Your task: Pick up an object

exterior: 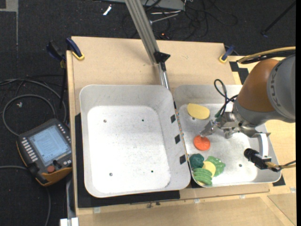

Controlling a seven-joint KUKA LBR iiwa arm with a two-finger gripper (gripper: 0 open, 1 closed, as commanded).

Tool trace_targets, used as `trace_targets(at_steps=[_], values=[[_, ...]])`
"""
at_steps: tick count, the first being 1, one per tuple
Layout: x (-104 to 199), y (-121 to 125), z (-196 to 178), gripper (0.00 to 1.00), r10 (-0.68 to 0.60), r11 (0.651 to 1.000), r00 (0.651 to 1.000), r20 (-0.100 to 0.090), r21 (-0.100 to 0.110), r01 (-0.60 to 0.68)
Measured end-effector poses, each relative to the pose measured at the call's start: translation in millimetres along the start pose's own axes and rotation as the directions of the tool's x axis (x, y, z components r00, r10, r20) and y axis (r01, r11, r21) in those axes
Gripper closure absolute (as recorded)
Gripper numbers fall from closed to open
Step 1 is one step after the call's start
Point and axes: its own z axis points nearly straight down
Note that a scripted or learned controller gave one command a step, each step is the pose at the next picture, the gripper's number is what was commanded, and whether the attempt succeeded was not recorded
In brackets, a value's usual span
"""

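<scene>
Nearest me, right bin [244, 175] — green pieces [203, 168] and a yellow-green one [215, 165] bunched at its front left corner. Just behind, an orange-red object [202, 143]; farther back a yellow piece [198, 111]. Gripper [210, 129] hangs just above the orange-red object — I cannot tell its finger state. Left bin [124, 142] sits alongside.

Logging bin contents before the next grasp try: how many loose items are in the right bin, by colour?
Yellow: 1, the yellow piece near the far side
Orange-red: 1, the orange-red piece mid-bin
Dark green: 1, the dark green piece
Light green: 1, the light green piece
Yellow-green: 1, the yellow-green piece
Total: 5
</scene>
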Motion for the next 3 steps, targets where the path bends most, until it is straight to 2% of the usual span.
trace_targets(at_steps=[1,3], values=[[1,0,-10,1.0,-0.002,1.0,1.0,-0.002,0.0,0.002],[-5,-1,-122,1.0,-0.005,1.0,1.0,0.0,-0.003,0.005]])
